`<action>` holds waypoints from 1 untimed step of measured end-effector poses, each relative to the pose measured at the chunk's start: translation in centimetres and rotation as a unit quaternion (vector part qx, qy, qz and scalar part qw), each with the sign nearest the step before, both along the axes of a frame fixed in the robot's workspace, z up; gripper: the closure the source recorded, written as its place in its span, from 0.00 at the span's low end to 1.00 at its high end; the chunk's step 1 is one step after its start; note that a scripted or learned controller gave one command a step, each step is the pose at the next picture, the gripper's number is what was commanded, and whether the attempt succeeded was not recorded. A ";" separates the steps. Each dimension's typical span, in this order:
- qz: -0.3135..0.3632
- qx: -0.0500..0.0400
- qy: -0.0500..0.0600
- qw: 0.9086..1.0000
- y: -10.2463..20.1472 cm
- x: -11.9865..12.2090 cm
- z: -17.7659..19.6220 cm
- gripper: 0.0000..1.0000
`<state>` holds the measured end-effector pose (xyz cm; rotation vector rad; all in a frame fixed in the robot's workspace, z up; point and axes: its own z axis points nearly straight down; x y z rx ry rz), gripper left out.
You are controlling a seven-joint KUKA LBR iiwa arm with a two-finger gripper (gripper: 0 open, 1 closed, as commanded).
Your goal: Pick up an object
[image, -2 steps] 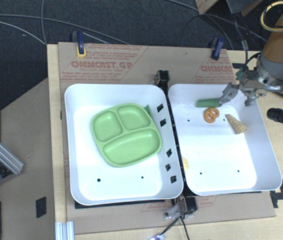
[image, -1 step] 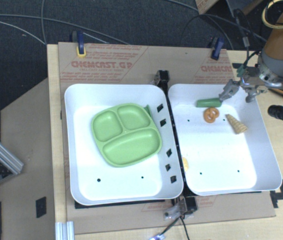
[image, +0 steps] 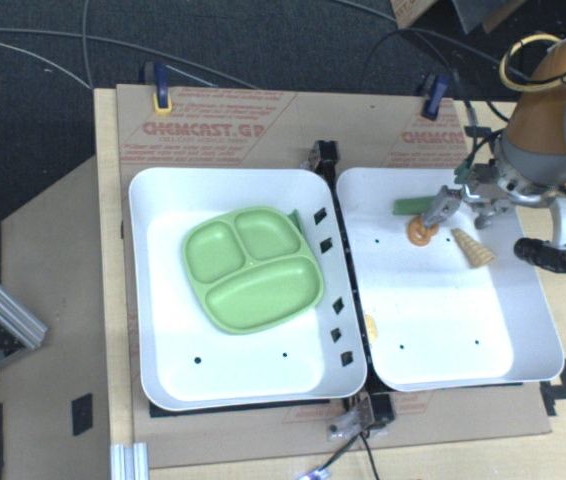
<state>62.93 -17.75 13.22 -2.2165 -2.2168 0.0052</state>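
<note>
Metal fingers of the gripper (image: 463,200) hang spread over the right bin's (image: 443,353) far side, gripping nothing. A small orange ring (image: 421,232) lies just beside them, with a green strip (image: 413,206) behind it and a tan cone (image: 474,248) close by. Bare white floor opens toward the near rim, while the left bin (image: 163,348) holds a green divided plate (image: 253,269).

**Counter and bins**

Brown counter (image: 253,108) with red print, two blue clamps (image: 163,88) on its far edge. Two white bins sit on it, touching side by side: left bin (image: 153,268), right bin (image: 523,338). Black clips (image: 323,155) at the seam.
</note>
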 end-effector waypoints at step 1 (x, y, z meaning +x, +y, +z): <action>0.001 -0.003 -0.007 1.000 -0.1 0.3 -4.3 0.00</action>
